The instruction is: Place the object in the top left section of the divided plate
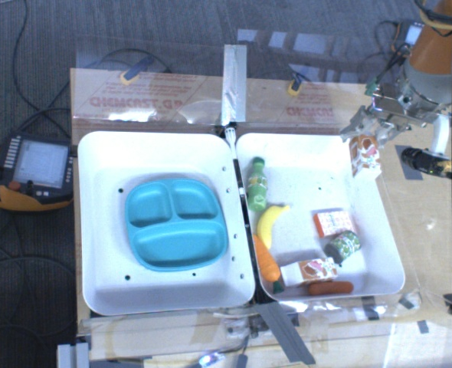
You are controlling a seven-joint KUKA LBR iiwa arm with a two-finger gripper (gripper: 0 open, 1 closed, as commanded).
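Observation:
The blue divided plate [211,240] lies in the left bin [96,205]; its top left section [151,204] holds nothing. My gripper [370,131] hangs over the far right corner of the right bin [383,228]. It is shut on a small red-and-white packet [365,155], which hangs below the fingers, above the bin's rim. The packet is well to the right of the plate.
In the right bin lie a green bottle [257,182], a banana [270,222], a carrot [266,263], a red-and-white carton [333,222], a dark green item [342,245], another carton [318,269] and a sausage [331,287]. A teach pendant [31,171] sits left of the bench.

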